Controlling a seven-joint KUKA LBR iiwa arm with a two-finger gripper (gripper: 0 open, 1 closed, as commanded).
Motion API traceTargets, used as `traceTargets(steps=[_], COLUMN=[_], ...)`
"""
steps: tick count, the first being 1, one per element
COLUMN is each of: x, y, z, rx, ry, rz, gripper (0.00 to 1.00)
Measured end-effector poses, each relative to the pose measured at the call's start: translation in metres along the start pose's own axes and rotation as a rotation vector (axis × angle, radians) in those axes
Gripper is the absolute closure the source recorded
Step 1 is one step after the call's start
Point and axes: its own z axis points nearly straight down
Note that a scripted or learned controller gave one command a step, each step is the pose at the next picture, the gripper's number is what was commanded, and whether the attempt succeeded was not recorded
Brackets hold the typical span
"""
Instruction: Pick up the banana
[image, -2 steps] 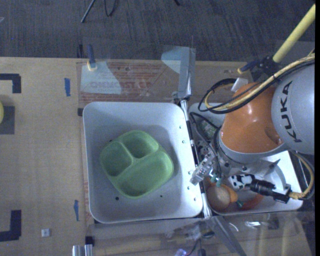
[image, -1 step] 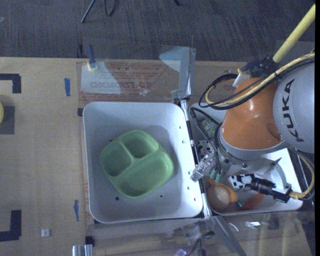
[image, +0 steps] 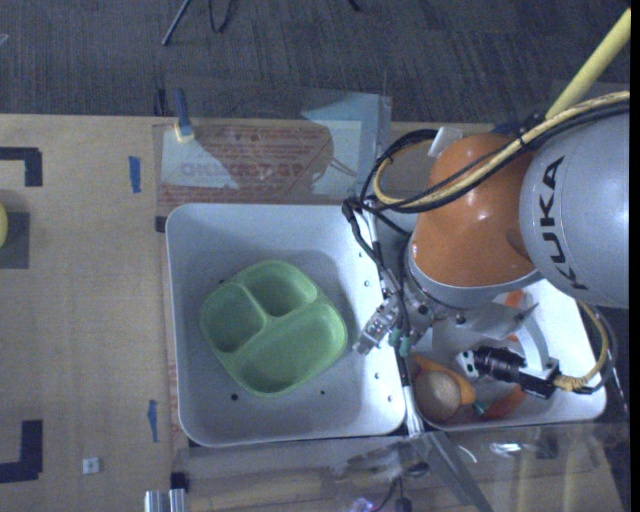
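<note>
Over the right bin (image: 590, 400) the arm (image: 560, 200) is seen reaching down; its gripper is hidden. No banana can be made out; small objects (image: 445, 392) lie beneath. A green divided plate (image: 272, 325) sits in the left bin (image: 190, 250).

Arm (image: 520, 215) is reaching in from the right, its orange band sitting over the right bin (image: 590, 400) and covering most of it. Gripper hidden beneath the wrist; finger state unreadable. Left bin (image: 185, 250) is holding a green divided plate (image: 273, 325), lying flat near the centre. Orange and tan items (image: 445, 385) are showing at the right bin's near-left corner; banana not identifiable.
</note>
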Motion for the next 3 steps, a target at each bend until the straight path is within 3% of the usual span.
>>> traceTargets(steps=[1,2,3], x=[0.057,0.057,0.046], y=[0.064,0.064,0.138], z=[-0.02,-0.02,0.016], rx=[0.001,0.002,0.0], ry=[-0.001,-0.001,-0.001], rz=[0.242,0.243,-0.026], gripper=[1.0,0.0,0.0])
